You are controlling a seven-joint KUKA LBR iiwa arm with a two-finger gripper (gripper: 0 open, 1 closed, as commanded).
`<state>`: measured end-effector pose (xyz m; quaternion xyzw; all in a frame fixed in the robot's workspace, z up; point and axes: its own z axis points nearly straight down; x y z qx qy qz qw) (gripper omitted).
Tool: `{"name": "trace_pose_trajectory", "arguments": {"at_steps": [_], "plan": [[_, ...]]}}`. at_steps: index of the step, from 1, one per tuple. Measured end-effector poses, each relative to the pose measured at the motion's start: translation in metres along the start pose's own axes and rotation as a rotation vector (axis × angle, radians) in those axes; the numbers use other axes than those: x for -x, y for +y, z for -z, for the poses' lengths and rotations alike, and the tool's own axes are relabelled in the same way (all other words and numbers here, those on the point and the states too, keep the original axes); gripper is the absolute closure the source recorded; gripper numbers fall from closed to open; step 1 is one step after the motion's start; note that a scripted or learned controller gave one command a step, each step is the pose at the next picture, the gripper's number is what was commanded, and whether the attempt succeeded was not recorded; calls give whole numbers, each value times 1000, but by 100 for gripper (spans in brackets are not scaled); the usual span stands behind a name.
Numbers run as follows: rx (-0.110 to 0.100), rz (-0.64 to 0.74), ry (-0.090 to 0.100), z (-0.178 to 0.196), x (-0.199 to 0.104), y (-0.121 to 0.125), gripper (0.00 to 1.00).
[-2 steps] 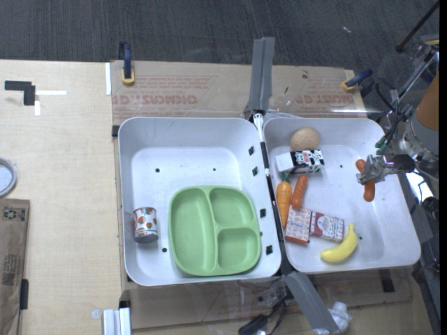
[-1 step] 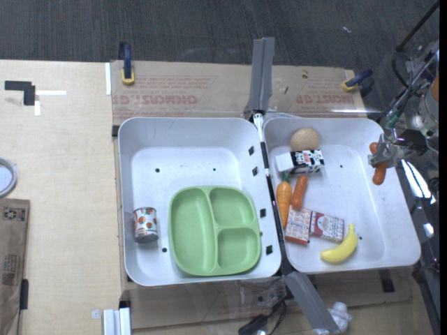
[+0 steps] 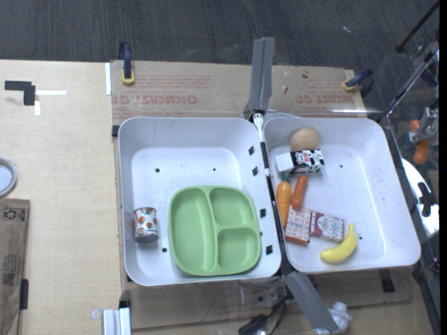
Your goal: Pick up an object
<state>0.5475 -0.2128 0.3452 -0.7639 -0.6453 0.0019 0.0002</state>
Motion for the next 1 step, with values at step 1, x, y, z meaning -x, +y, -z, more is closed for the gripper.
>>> {"name": "trace_pose_trajectory", "arguments": {"at_steps": [1], "plan": [[-4,-332,1,-66,-5,-61,100]]}}
